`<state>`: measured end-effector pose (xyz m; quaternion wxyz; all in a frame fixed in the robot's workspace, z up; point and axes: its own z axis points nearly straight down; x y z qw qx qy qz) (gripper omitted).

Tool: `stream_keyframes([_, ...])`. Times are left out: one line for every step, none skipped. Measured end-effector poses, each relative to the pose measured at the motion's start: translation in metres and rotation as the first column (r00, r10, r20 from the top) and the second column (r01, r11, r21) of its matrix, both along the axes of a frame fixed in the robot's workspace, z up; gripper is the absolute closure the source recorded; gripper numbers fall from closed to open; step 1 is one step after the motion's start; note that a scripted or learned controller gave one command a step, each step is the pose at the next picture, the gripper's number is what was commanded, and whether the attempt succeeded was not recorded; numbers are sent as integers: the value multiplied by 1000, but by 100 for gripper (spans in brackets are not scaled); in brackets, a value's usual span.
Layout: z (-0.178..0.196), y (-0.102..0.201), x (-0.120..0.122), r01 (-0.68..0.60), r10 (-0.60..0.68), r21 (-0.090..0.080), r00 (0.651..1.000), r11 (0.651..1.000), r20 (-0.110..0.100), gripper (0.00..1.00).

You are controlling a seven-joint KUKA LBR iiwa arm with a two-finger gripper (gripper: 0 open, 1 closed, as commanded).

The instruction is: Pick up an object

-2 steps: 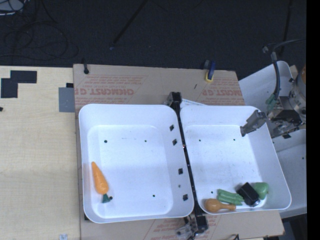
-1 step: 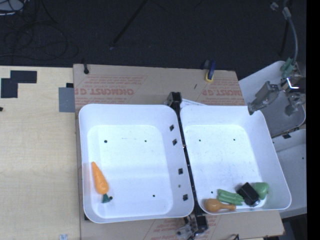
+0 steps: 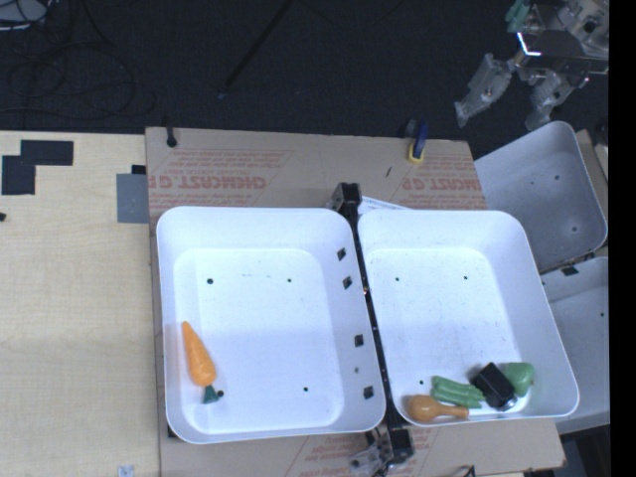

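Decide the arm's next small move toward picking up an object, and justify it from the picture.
Probably swing the claw down and inward over the right bin, toward its near corner. The claw hangs high outside the bins, while a black block and green pieces cluster there.

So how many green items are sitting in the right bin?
2: a green bean pod and a green piece, either side of the black block, near corner. More may hide beneath.

Robotics lab, by the look: two shallow white plastic bins clipped side by side on a printed cardboard sheet over a pale wood bench, w/ loose black cables trailing behind.
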<state>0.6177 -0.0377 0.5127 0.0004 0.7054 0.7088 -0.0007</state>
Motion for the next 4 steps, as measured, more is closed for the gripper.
stream_keyframes([11, 0, -4, -3, 3, 0, 1000, 1000, -7, 100])
stream_keyframes([-87, -40, 27, 8, -8, 1, 1000, 1000, -12, 100])
stream_keyframes([32, 132, 20, -13, 13, 7, 1000, 1000, 9, 100])
stream_keyframes([-78, 52, 26, 12, -12, -1, 1000, 1000, -13, 100])
